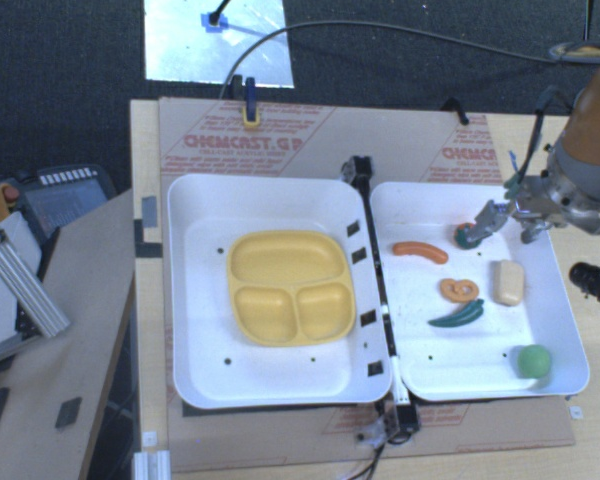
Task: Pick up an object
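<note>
The right bin (570, 308) holds several small items: an orange-red sausage shape (420, 252), an orange ring-like piece (460, 290), a cream block (508, 282), a dark green pepper (458, 315), a green ball (533, 361) and a small dark teal piece (467, 235). My gripper (510, 224) hangs over the bin's far right part, above and behind the cream block. It is open with nothing between its fingers. Its left finger (486, 217) stands just beside the dark teal piece.
In the left bin (195, 268) lies a yellow divided plate (290, 286). A black divider (372, 278) runs between the two bins. A dark knob (592, 280) juts in at the right edge near the bin's rim.
</note>
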Tool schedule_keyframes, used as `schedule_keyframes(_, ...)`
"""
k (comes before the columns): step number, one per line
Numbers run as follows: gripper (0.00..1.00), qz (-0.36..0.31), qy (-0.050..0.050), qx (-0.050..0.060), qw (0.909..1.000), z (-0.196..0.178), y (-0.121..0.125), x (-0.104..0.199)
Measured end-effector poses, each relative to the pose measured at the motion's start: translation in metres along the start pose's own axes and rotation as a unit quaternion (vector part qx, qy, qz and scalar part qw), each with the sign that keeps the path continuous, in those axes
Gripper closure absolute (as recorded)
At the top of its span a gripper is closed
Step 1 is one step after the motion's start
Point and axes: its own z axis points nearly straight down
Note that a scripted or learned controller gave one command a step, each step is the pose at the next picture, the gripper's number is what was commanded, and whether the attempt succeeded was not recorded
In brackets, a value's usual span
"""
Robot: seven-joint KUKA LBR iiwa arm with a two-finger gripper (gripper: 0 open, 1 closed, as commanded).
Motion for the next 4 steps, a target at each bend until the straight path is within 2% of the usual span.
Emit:
schedule_keyframes(1,0.0,-0.001,-0.001,-0.006,1.0,-0.007,0.002,0.0)
schedule_keyframes(3,0.0,0.0,-0.001,-0.005,1.0,0.078,0.009,0.002)
schedule_keyframes(4,0.0,0.0,0.0,-0.004,1.0,0.138,0.012,-0.004)
